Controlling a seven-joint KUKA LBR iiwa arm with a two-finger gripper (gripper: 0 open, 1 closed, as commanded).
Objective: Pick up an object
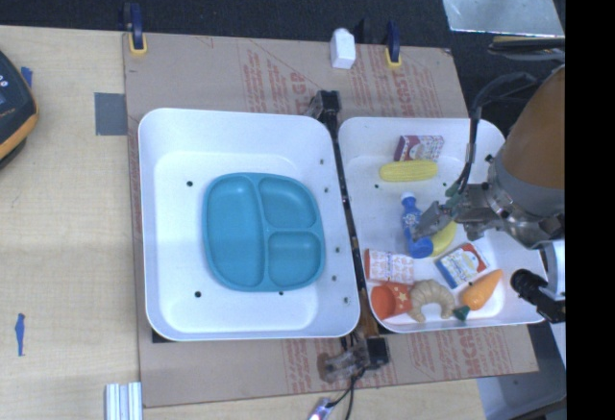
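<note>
Grey arm (524,197) with an orange band (543,135) and black cables (473,135).

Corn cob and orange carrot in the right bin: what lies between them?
In the camera view, between corn cob and carrot: the claw, a banana, a blue-white packet.

Two white bins (154,216) sit on brown cardboard printed with faded red lettering (279,72), over a pale wood bench (58,245). The left bin carries a light blue divided plate (262,231). In the right bin lie a yellow corn cob (407,172), a blue bottle (413,226), an orange carrot with a green tip (479,291), a red tomato (388,300) and a tan croissant (432,296).
</note>
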